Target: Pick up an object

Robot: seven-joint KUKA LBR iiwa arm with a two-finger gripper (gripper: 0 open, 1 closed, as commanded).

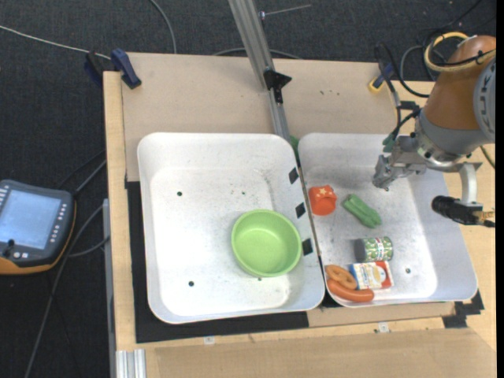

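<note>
My gripper (382,181) hangs over the upper part of the right bin (339,152), with nothing seen between its fingers. Below and left of it lies a green pickle-shaped object (362,210). A red pepper-like object (322,200) sits by the bin's left wall. Farther toward the front stand a small green-labelled can (373,249), a red and white carton (371,275) and an orange hot dog (344,284).
The left bin (181,172) holds a green bowl (266,243). A metal pole (253,38) slants down to the seam between the bins. A handheld pendant (30,225) lies at the far left, off the bench.
</note>
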